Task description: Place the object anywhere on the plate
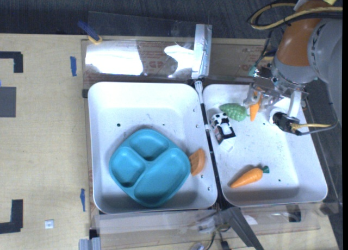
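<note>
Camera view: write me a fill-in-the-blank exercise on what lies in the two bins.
1. The blue plate lies in the ___ bin.
2. The whole carrot with a green top lies in the ___ bin.
3. The plate has ___ compartments.
4. The end effector is above the right bin, close to a ___ toy.

Missing words: left; right; three; green

blue three-section plate (149, 166), left bin, small orange piece (253, 111) perhaps gripped, right bin
</note>
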`<state>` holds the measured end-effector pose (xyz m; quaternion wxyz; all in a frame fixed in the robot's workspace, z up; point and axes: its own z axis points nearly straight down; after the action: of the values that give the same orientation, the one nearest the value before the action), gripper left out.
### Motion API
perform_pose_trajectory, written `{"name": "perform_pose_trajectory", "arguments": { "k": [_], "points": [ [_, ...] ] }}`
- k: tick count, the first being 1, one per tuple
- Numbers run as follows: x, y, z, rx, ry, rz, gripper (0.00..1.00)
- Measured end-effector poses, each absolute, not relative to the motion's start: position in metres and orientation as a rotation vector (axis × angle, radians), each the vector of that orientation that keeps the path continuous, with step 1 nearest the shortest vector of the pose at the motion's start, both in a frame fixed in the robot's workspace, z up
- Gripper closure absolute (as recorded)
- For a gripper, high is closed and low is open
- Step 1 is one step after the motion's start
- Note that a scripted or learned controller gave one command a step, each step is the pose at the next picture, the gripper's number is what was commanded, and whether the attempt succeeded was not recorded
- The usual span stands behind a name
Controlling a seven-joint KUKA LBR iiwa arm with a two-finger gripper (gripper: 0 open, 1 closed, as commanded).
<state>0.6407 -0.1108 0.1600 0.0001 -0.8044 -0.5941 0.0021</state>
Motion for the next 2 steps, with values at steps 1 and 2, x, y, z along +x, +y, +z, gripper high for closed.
{"name": "perform_pose_trajectory", "arguments": {
  "k": [1,2],
  "points": [
    [0.661,-0.022,0.206,-2.057,-2.379,-0.004,1.00],
    [0.626,0.079,0.183,-1.677,-2.652,0.002,1.00]
  ]
}}
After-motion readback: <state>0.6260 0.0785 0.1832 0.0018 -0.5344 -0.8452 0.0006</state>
